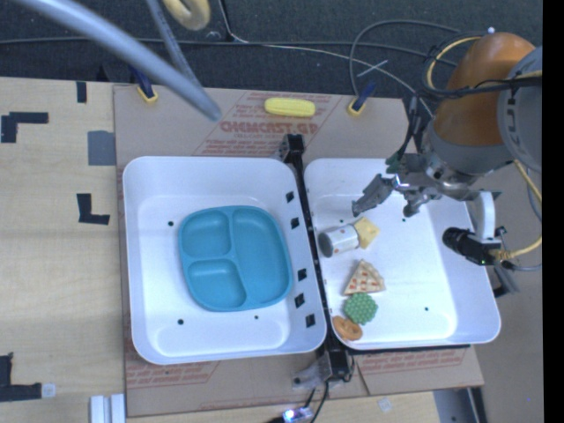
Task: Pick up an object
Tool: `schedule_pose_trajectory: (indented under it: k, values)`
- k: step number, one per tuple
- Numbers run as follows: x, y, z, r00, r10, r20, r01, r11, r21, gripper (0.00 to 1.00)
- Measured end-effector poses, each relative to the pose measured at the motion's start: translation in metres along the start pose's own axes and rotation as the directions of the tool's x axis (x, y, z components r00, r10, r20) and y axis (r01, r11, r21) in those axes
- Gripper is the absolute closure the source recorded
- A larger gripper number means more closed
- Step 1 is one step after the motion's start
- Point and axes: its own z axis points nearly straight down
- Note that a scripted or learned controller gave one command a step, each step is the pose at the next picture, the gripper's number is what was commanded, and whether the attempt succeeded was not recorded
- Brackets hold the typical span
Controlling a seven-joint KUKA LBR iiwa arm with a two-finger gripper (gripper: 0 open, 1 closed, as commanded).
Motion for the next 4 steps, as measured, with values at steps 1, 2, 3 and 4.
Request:
schedule_pose_trajectory:
  k: [1, 2, 3, 4]
  values:
    - [0.000, 0.003, -0.007, 1.000, -0.003, 0.001, 0.003, 1.000, -0.013, 0.00]
    - [-0.001, 0.003, 0.037, 1.000, -0.003, 0.002, 0.003, 1.000, -0.009, 0.00]
    - [-0.002, 0.002, 0.100, 1.000, -0.001, 0.002, 0.001, 1.000, -0.011, 0.00]
    - [-0.001, 0.011, 0.111, 1.000, -0.003, 0.003, 0.003, 0.999, -0.042, 0.00]
